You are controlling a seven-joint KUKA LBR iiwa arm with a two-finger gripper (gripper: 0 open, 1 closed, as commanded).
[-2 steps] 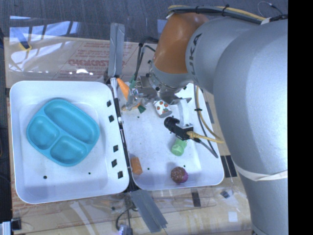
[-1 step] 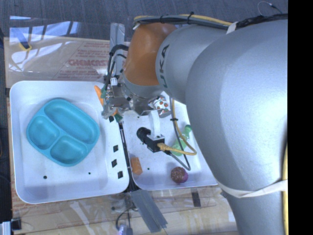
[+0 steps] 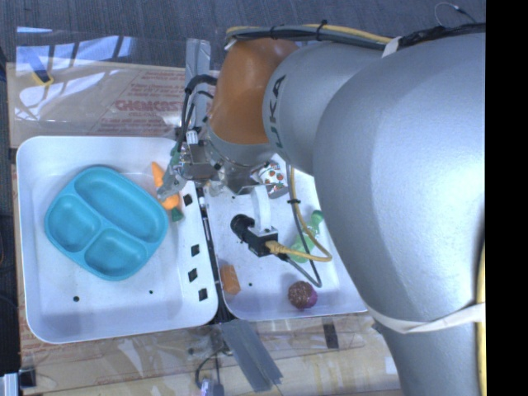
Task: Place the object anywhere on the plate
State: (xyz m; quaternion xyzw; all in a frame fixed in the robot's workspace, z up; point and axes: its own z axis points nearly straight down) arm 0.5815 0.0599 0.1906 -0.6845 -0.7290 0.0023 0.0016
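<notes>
Hovering over the left bin's point(image 3: 49, 320) right edge, gripper point(image 3: 177, 180) sits right by an orange carrot-like object point(image 3: 167, 198); grip state can't tell. Blue plate point(image 3: 106, 221) lies left of it. Right bin point(image 3: 330, 299) holds a brown block point(image 3: 229, 280) and purple ball point(image 3: 302, 294).

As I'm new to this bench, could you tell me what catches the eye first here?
The big grey arm with its orange band fills the right side, reaching over the bins. In the left bin lies a bright blue divided plate. An orange carrot-like toy sits at the hand beside the plate.
</notes>
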